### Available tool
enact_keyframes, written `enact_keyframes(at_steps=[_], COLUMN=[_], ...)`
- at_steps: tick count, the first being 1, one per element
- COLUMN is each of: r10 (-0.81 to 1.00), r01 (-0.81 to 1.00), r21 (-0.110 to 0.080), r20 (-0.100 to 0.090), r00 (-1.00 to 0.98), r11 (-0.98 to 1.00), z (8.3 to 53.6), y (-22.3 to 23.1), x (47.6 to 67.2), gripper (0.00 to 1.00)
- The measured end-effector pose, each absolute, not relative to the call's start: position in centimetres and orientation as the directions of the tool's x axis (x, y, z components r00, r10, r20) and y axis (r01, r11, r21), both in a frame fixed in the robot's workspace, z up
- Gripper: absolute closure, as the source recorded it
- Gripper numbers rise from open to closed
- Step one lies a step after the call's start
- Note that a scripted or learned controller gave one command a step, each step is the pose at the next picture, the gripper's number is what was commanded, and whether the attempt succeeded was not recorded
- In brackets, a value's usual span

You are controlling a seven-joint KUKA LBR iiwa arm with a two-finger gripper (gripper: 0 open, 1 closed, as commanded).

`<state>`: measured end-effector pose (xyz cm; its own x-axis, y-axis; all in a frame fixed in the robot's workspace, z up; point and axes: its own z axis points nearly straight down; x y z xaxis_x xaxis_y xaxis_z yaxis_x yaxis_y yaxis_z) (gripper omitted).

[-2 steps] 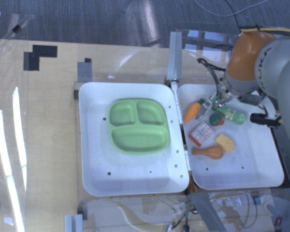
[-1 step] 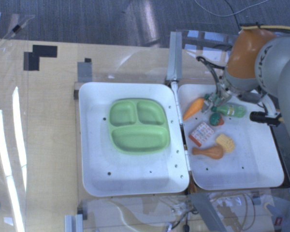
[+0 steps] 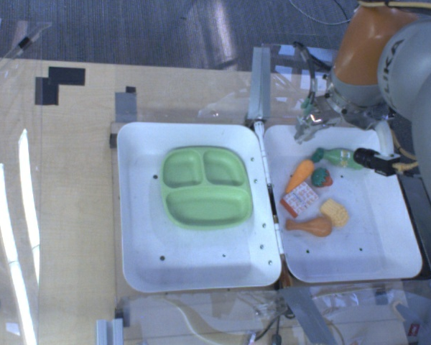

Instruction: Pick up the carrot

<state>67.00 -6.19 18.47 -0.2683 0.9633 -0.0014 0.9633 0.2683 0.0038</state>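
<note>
Two shallow white bins sit on wood. Small orange plastic carrot looks light, rigid, slick: grip mid-body. Gripper hovers near; jaw opening probably unreadable.

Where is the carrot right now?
The carrot lies in the right bin, near its left wall, just above the small red-and-white box and left of the green bottle.
</note>
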Motion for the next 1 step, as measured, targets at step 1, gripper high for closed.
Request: enact_keyframes(at_steps=[1], r10=[0.985], r01=[0.985], r21=[0.001], r20=[0.0], r00=[-0.173], r11=[0.173], z=[19.35], y=[-7.48], x=[60.05], gripper=[1.0])
